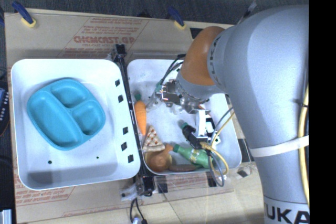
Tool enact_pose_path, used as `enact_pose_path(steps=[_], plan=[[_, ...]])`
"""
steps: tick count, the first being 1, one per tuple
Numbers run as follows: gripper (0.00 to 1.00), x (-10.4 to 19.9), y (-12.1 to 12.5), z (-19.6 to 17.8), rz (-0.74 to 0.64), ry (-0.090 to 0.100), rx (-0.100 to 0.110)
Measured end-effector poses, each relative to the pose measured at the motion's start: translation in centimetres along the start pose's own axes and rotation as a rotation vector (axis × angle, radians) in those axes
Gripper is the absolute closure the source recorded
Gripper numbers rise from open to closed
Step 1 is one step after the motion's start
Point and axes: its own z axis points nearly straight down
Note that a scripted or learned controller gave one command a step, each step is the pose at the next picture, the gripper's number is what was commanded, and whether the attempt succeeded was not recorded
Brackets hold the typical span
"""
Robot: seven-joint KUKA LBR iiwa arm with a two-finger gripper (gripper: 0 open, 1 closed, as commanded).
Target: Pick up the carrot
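The carrot (140, 115), lying along the right bin's (148, 73) left wall mid-frame, looks light, stiff and smooth, best pinched across its thick middle; whether the tool (168, 94) beside it is open I cannot tell.

The sky-blue divided plastic plate (65, 113) is looking smooth and matt, the slim orange carrot (140, 115) is showing a faint plastic sheen, and the brown printed cardboard sheet (105, 34) is looking dull.

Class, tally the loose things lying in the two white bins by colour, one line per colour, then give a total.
Blue: 1, divided plate
Orange: 1, carrot
Green: 1, bottle
Brown: 1, rounded piece
Tan with red: 1, pizza slice
Total: 5 that can be told apart
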Motion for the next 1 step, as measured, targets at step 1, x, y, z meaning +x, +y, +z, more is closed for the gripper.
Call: enact_pose_path(steps=[1], plan=[[0.0,-0.2,-0.37,0.21,0.328,0.008,0.002]])
